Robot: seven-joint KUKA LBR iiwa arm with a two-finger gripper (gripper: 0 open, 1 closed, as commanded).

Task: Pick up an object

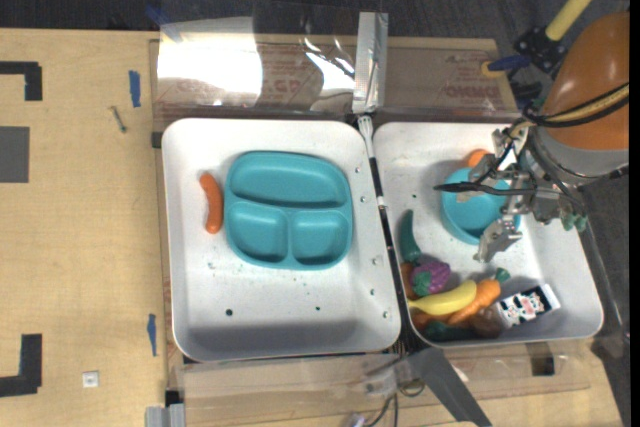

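Gripper (500, 233) over right bin (585, 260), finger state indiscernible; banana (447, 300) at 7 o'clock, long axis 8–2 o'clock

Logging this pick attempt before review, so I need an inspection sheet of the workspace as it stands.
Surface: two white bins, left bin and right bin, on a wooden bench.
Job's things: teal divided tray and orange sausage in left bin; teal bowl, banana, grapes, carrot, black-and-white box in right bin.
Clutter: nothing seen.
Grippers: gripper over right bin, beside the bowl.
Cables: yellow cable on the arm.
Surroundings: clear plastic sheet, dark floor.
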